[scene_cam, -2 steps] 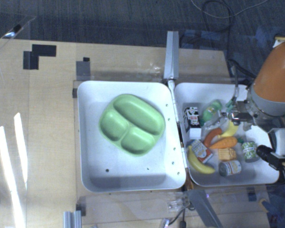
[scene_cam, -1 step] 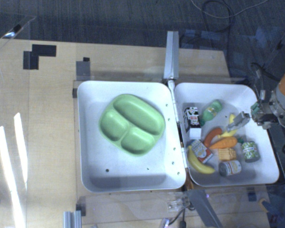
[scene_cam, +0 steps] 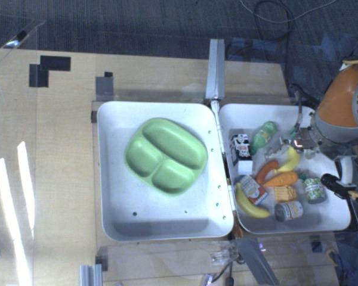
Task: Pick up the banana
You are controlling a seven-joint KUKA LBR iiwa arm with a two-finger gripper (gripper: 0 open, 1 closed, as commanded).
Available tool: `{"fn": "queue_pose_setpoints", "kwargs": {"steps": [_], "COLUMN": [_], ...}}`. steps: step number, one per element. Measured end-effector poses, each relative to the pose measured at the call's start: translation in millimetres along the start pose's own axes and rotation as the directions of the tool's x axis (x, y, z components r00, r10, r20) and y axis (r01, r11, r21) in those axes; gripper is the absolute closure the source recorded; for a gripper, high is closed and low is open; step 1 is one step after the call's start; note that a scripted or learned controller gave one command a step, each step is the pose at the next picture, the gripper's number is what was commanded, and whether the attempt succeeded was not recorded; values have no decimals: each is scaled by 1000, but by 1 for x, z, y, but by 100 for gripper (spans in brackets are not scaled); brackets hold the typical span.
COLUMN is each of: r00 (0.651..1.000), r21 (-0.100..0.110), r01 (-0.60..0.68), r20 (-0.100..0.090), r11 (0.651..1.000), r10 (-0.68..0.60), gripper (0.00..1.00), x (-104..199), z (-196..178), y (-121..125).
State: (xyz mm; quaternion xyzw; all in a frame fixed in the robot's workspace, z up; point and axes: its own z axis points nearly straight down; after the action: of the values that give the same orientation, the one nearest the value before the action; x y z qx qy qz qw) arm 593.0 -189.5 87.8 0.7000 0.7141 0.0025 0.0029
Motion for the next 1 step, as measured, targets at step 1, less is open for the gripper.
{"fn": "queue_pose_setpoints", "kwargs": {"steps": [1], "r00": [1000], "r21": [-8], "r01": [2], "r20": [0], "r11": [1000], "r10": [-2], "gripper": [100], "x": [0], "z": [-13], "y": [3]}}
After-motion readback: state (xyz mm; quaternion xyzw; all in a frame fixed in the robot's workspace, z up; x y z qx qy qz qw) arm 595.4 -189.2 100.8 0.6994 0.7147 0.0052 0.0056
